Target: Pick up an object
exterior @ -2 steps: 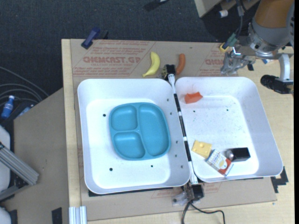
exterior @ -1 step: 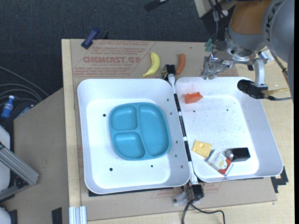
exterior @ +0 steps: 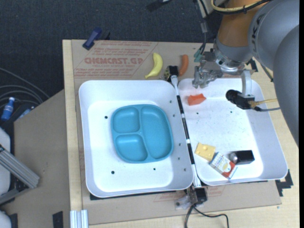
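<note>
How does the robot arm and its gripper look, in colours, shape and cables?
The arm is thick, rounded and grey, with an orange band above the wrist. Black and yellow cables loop near that band. The gripper is small, metallic grey, with thin fingers.

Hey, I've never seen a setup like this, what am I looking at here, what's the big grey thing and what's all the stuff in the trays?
One camera looks down at a slant on a bench. The big grey and orange thing is a robot arm reaching in from the right; its gripper hangs over the right bin, just above a small red-orange piece. Nothing shows between its fingers.

The left bin holds a blue divided plate. The right bin also holds a yellow cheese wedge, a small carton and a black block. Behind the bins lie a toy banana and a carrot.
</note>
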`<state>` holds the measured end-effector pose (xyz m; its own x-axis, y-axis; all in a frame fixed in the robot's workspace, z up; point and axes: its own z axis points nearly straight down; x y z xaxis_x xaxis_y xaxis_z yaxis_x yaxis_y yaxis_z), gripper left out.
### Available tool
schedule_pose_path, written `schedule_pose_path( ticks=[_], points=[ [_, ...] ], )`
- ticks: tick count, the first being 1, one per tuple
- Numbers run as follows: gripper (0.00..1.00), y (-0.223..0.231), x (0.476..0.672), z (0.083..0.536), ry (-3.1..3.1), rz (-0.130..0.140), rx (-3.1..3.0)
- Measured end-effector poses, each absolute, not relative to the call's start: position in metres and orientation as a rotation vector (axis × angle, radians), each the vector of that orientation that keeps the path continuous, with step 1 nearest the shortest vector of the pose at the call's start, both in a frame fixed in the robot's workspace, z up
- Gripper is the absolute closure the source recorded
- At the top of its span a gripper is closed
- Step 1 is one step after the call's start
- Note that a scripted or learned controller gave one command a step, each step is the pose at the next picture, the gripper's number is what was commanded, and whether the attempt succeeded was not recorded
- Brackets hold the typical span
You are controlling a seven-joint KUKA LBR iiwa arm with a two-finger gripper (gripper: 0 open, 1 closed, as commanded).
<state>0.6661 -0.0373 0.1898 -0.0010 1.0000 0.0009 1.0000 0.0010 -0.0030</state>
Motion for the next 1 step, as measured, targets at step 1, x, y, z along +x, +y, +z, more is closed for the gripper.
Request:
schedule_pose_path(
  ticks=[1],
  points=[
    [0.00, -0.0375, 0.6664, 0.1904, -2.221, 0.002, -2.219]
  ],
)
